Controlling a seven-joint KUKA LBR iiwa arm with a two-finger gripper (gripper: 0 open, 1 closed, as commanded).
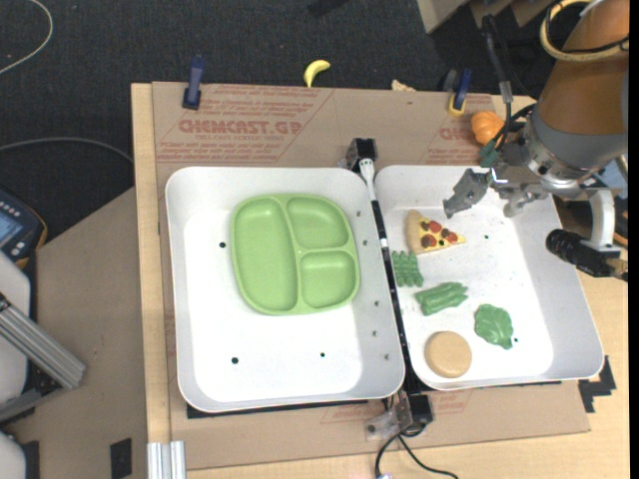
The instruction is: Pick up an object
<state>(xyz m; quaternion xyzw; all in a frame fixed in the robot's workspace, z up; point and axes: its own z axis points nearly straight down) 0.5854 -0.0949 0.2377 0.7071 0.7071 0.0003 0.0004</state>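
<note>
Hovering gripper (491,193), jaws spread and holding nothing, sits above the right bin (559,307). Pizza slice (431,234) lies just beside and below-left of the jaws; probably light, stiff plastic, slippery, so best pinched across its narrow sides.

A robotics lab: a clamped cardboard-covered worktop (300,128) bearing two white bins (200,297), loose cables (30,28) on dark carpet, toy food (433,234).

Left bin (200,347): green divided plate (296,253). Right bin (559,327): pizza slice (431,234), greens (440,296), bun (448,353); gripper (494,194) above, open
</note>
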